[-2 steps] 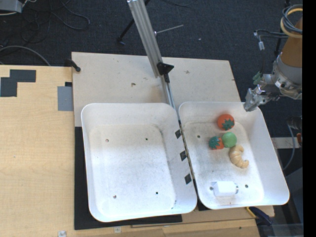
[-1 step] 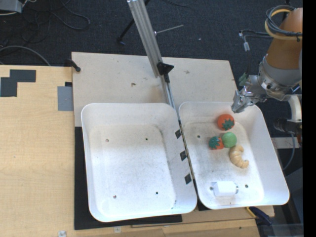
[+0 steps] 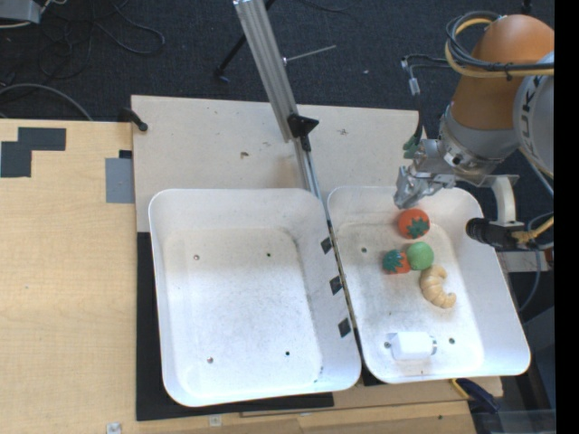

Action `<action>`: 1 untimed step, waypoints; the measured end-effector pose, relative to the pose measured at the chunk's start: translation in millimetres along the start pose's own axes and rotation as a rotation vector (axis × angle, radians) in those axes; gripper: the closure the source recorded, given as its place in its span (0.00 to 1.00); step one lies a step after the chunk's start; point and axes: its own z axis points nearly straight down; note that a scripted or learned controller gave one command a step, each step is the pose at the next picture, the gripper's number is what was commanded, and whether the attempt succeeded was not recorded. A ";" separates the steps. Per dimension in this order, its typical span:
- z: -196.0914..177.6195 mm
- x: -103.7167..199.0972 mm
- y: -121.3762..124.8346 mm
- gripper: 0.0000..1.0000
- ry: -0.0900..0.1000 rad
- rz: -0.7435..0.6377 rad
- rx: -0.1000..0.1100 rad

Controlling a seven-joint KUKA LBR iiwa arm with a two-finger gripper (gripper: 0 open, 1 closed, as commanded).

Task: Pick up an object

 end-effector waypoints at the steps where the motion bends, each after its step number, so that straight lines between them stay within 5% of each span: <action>1: 0.4 61.4 -6.4 1.00 0.000 -0.001 0.001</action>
